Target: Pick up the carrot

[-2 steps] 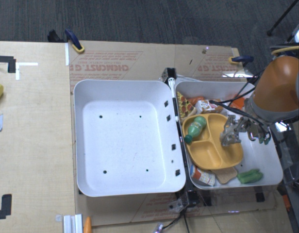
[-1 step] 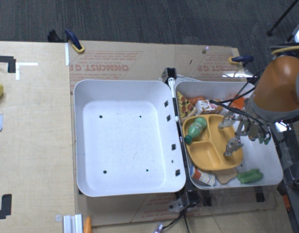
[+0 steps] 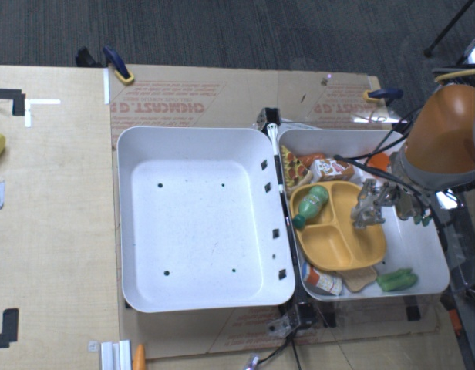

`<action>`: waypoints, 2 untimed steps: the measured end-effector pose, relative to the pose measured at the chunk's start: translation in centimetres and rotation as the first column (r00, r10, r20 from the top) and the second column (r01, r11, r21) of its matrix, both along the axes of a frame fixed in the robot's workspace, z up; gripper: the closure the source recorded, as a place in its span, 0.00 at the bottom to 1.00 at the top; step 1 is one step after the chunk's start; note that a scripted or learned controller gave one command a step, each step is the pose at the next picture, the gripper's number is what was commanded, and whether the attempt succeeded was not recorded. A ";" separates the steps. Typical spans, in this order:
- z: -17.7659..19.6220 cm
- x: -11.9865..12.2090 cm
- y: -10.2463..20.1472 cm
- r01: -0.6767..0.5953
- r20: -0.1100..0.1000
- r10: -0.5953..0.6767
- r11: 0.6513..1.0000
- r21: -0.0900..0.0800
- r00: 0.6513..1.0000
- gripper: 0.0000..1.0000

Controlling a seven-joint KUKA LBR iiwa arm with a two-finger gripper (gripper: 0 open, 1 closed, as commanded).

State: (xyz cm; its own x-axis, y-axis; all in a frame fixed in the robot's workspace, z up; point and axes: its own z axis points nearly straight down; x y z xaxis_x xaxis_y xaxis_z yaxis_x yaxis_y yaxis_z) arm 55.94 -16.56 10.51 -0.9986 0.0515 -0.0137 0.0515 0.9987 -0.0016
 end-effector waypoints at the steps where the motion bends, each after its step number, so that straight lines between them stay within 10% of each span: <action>1: -1.0 -7.9 -5.5 -0.167 -0.005 0.167 0.986 -0.004 0.986 1.00; 2: -0.5 -7.0 -5.0 -0.173 0.019 0.173 0.985 -0.007 0.985 0.00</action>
State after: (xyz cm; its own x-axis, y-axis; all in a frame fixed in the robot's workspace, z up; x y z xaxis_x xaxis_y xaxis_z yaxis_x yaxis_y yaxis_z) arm 48.97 -21.60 10.00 -0.9920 -0.1219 -0.0329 -0.1217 0.9925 -0.0074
